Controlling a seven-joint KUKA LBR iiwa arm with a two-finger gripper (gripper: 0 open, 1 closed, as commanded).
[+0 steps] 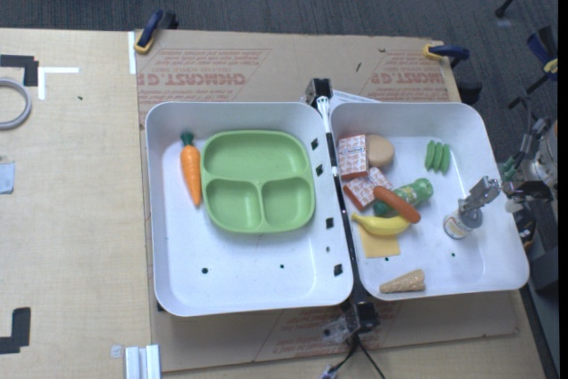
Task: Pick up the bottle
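The small green bottle (414, 190) is lying on its side in the right half of the frame, resting among the toy foods.

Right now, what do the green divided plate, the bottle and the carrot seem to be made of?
Green divided plate: looks like moulded plastic, matte and evenly coloured with rounded edges. Bottle: probably glossy green plastic, though it is small and partly hidden, so uncertain. Carrot: seemingly toy plastic, smooth uniform orange with a solid green top.
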